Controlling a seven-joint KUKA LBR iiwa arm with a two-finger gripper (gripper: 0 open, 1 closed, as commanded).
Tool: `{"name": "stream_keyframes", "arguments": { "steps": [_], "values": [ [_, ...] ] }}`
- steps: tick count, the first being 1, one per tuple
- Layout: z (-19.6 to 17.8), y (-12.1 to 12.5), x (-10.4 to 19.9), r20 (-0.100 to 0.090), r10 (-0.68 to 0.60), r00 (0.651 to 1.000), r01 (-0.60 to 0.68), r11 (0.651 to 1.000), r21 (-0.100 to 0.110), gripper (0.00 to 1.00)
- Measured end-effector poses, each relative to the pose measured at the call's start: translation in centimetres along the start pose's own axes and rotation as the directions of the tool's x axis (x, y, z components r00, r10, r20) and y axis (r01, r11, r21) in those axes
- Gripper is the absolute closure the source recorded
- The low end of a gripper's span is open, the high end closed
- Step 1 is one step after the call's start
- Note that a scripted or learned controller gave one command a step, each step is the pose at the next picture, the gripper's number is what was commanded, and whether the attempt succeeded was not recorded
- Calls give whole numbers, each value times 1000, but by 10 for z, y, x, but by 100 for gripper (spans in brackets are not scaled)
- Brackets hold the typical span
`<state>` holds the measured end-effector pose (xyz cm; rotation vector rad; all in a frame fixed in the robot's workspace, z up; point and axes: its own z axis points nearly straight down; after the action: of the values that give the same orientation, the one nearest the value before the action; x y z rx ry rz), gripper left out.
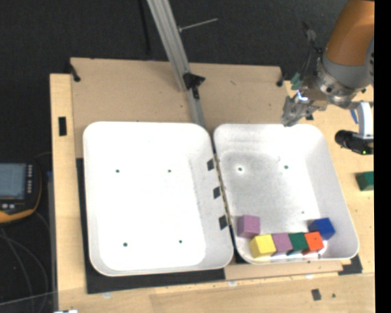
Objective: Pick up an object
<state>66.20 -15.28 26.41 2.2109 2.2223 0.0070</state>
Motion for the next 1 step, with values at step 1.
{"name": "stream_keyframes", "arguments": {
  "steps": [1],
  "values": [
    [47,-22,65,-4,-2,1000,2,1000,12,100]
  ]
}}
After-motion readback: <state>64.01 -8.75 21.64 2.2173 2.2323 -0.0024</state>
